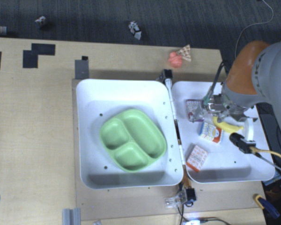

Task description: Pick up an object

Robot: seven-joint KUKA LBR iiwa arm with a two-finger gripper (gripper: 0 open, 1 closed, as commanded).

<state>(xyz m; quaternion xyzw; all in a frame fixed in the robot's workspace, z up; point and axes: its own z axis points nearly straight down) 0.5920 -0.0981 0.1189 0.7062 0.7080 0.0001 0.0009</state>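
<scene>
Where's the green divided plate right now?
The green divided plate lies in the middle of the left white bin in the camera view, across the divider from the right bin where the gripper is working.

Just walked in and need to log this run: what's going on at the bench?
A grey arm reaches over the right bin, its gripper low among small packets and a yellow item. Whether it has caught anything can't be told. The left bin holds a green divided plate, untouched.
</scene>
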